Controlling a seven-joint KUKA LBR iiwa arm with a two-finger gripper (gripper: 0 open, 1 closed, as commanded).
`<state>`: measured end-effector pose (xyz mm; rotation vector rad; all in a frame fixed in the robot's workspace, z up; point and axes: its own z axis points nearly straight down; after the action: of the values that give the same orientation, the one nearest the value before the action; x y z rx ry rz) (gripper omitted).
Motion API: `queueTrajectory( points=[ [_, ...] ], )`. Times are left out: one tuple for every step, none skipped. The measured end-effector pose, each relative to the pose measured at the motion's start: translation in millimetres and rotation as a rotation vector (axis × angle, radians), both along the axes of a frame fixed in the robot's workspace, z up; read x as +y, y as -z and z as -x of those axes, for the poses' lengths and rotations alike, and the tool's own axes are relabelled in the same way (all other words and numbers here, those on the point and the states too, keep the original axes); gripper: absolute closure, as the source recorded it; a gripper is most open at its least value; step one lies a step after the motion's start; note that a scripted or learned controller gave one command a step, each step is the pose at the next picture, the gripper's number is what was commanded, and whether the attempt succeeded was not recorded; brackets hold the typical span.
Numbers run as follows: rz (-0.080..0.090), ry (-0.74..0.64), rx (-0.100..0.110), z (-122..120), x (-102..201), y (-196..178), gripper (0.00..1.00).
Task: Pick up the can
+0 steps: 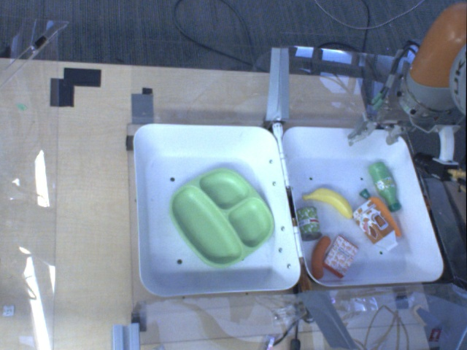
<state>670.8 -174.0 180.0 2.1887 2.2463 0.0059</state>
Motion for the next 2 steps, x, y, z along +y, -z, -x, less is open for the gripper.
queueTrajectory(
  points=[
    [-0.001,0.085,0.002,0.3,-30.2,39.3,0.00],
    [-0.002,0.152,0.001,0.0,-7.1,51.8,0.00]
  ],
)
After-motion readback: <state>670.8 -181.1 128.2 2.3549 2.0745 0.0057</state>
